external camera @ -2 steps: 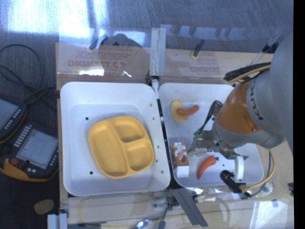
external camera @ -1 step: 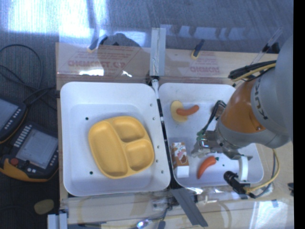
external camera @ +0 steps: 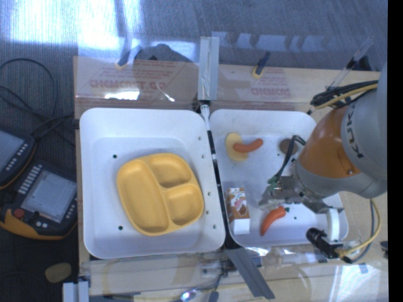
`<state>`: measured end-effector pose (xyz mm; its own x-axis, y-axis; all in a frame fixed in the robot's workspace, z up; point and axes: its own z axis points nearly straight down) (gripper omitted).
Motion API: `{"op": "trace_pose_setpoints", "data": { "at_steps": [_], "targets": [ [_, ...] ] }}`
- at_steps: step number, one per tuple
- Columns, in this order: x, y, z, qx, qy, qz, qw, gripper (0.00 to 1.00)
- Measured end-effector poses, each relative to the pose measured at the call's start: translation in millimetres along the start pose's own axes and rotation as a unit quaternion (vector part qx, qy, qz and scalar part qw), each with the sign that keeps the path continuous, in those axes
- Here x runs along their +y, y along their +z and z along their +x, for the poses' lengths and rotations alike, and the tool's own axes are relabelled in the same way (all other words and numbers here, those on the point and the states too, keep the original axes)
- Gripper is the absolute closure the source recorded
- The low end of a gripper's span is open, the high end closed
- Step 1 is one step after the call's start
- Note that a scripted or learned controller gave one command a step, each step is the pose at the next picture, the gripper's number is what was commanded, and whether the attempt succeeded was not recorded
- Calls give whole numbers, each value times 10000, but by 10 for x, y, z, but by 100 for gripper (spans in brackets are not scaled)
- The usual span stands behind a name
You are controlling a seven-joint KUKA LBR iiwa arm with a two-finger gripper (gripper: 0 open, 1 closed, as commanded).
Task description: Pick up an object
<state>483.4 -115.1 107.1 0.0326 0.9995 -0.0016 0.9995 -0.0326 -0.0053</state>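
Note:
The right bin (external camera: 220,168) holds several small things. An orange carrot-like piece (external camera: 272,220) lies near its front wall. A small brown and white box (external camera: 237,204) lies by the left wall. Toward the back, a red sausage (external camera: 248,146) rests on a pale yellow piece (external camera: 233,151). A small brown thing (external camera: 286,145) sits at the back, partly behind the arm. My gripper (external camera: 278,192) hangs low over the bin, just above and behind the orange piece. The view does not show whether it touches the piece.
The left bin (external camera: 101,131) carries a yellow divided plate (external camera: 160,192). The arm's orange band (external camera: 327,153) covers the right bin's right side. Cables (external camera: 343,93) run at the bench's right; a teach pendant (external camera: 38,197) lies off the bench at left.

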Motion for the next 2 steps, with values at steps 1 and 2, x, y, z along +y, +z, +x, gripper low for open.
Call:
{"op": "trace_pose_setpoints", "data": {
  "at_steps": [1, 2],
  "targets": [
    [22, 171, 98, -4, 556, -58, 9984, 100],
    [430, -376, 221, -9, 1495, 5, 9888, 100]
  ]
}}
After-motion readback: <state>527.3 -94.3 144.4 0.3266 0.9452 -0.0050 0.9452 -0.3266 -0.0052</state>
